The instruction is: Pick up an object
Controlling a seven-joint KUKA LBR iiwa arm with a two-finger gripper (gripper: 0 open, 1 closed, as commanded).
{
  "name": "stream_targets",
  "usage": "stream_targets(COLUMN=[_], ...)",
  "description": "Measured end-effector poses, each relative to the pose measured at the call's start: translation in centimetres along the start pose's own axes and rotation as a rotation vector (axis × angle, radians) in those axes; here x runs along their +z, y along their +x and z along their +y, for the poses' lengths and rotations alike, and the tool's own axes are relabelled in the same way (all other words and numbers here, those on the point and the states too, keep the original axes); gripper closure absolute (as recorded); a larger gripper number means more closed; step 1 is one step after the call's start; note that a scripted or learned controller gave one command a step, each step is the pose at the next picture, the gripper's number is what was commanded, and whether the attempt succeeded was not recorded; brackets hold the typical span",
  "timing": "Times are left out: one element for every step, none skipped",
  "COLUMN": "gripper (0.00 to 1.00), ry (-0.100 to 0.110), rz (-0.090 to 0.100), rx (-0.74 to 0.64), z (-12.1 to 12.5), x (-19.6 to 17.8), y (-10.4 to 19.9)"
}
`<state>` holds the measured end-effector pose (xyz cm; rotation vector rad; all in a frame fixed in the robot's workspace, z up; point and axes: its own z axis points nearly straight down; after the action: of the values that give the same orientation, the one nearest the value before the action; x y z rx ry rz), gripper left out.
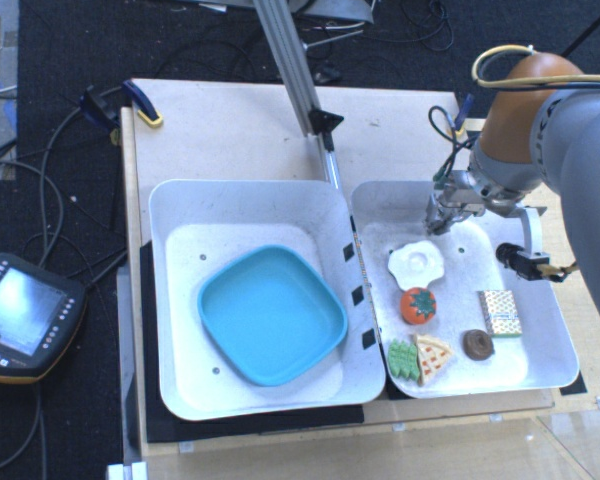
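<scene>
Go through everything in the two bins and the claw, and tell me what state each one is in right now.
Blue tray: lying flat in the left bin, nothing in it.
Toy fried egg: flat in the right bin.
Toy tomato: just below the egg.
Toy pizza slice: flat, beside the green toy.
Brown disc: flat.
Patterned block: flat.
Claw: low over the right bin, above the egg.

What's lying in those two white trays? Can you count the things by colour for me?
Blue: 1, plate
White: 1, fried egg
Red: 1, tomato
Green: 1, leafy piece
Yellow-orange: 1, pizza slice
Brown: 1, round piece
Patterned pale: 1, small block
Total: 7
</scene>
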<state>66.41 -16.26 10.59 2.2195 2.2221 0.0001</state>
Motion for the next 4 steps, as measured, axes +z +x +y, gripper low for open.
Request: stream_targets(gripper=[1.00,1.00,1.00,1.00], ry=[-0.005,-0.003,-0.002,0.001], rz=[0.000,0.000,0.000,0.002], rx=[0.001,0.001,0.001,-0.002], z=[0.6,0.6,0.6,-1.0], x=[-6.2,-10.5,-13.3,-12.2], y=[0.3,-0.1,-0.1,4.9])
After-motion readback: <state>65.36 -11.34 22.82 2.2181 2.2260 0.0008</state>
